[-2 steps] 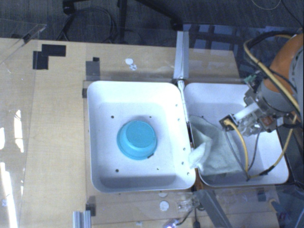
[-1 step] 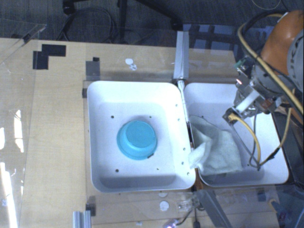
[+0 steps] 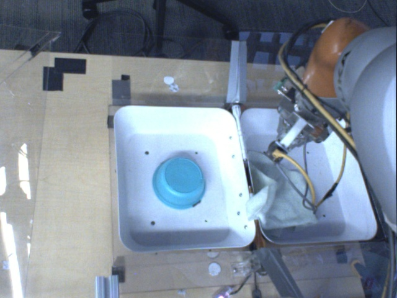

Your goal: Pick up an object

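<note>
Where wooden bench (image 3: 68, 185) meets dark carpet (image 3: 49, 5), two bins (image 3: 130, 135), blue bowl (image 3: 180, 182)

blue bowl (image 3: 179, 182) mid left bin (image 3: 133, 228) with open floor around, crumpled cloth (image 3: 276, 194) crowding right bin (image 3: 356, 225)

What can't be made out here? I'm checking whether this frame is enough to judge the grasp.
- Gripper: fingers too small and blurred in the camera view; open or shut unclear.
- Cloth: its right part lies behind cables.
- Right bin: the arm covers its right side.
- Bowl: upright or inverted unclear.
</note>
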`<state>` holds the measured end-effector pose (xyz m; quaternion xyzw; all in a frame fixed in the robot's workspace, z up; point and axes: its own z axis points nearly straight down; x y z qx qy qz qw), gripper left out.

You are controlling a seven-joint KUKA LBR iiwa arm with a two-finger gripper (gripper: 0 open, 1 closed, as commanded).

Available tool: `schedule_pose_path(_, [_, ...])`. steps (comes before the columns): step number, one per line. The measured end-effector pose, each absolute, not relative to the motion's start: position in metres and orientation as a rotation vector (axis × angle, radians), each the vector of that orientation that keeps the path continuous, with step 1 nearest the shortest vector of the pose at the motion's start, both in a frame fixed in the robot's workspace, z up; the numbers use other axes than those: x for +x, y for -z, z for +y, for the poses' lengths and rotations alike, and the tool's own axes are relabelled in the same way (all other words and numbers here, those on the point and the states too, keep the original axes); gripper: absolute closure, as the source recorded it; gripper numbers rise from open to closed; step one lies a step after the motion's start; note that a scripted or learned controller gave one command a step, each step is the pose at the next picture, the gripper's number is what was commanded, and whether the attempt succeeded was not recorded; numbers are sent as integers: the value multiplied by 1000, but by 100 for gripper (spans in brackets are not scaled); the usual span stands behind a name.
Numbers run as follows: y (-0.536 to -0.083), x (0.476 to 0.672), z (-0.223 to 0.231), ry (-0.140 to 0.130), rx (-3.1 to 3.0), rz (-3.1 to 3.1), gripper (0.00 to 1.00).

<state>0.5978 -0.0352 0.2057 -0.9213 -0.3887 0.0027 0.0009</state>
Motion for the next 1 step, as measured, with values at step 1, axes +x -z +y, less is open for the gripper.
schedule_pose_path(1, [-197,661,-54,-4,-2666,-1662,100])
